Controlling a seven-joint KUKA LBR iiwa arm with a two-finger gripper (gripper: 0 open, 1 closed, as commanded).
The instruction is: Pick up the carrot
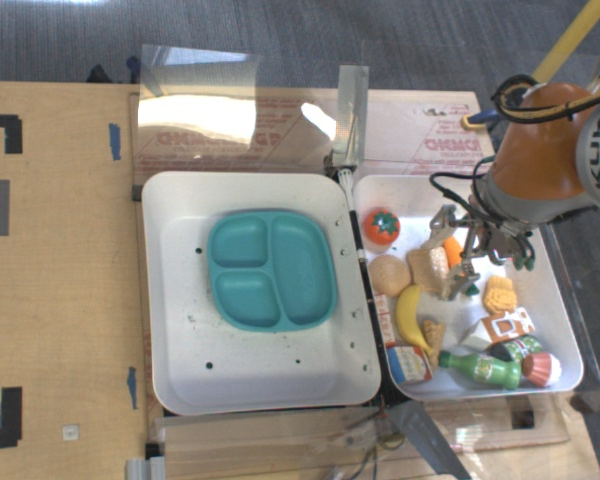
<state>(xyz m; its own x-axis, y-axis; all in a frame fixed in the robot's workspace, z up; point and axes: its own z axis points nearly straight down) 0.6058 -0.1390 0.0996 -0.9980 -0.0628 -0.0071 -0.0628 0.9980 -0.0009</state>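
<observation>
Cardboard lies flat along your left, and beside it the left bin (170, 298) carries a teal divided tray (273, 270) with nothing for you to chase. Move across the divider and you reach the right bin (565, 313), which is crowded: a tomato (382, 226) near its top left corner, a pale potato-like piece (388, 273) below that, a banana (410, 315) curving down toward the front, then a corn cob (498, 294), a small carton (507, 325) and a green bottle (488, 369) along the near edge. Your target, the carrot (450, 252), shows as a small orange patch in the upper middle of that bin, just beside a tan piece (427, 267) and largely hidden under the tool. The gripper (467, 268) hangs right over it, below the arm's orange band (540, 158), and you should treat the fingers' state as something that cannot be told from this slant; nothing confirms a hold. Judging by its neighbours, the carrot is probably a light, rigid plastic toy with a smooth, tapered skin, so it may squirt out of a pinch near the tip. You would do better to close across the thicker end, square to its length. Watch the tan piece pressed close beside it, since a finger landing there could nudge the carrot aside.
</observation>
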